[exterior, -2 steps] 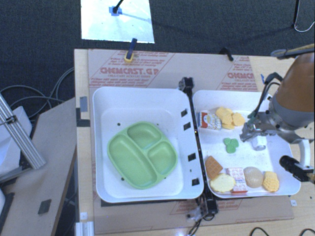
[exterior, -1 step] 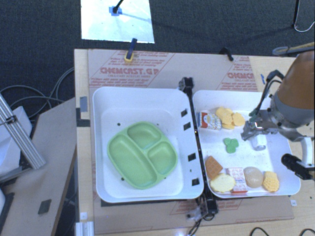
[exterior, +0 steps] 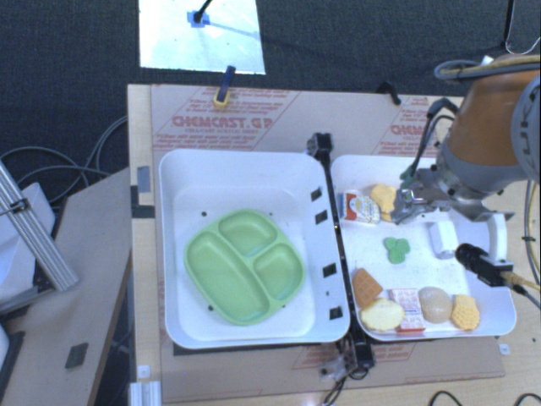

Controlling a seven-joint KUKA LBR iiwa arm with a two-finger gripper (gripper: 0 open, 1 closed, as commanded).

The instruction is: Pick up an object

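Two white bins sit on the desk (exterior: 254, 112); the right bin (exterior: 499, 320) holds food items beneath the end effector (exterior: 404, 203), whose state cannot be determined, near a yellow item (exterior: 383, 197).

Both white bins (exterior: 254, 169) look like smooth, shiny plastic, and the green plate (exterior: 243, 265) with three parts looks like smooth plastic too, not so shiny. The bench (exterior: 254, 121) is covered with flat paper that has red letters on it. The arm's orange band (exterior: 494, 117) is shiny, and the gripper (exterior: 404, 203) looks like grey metal.
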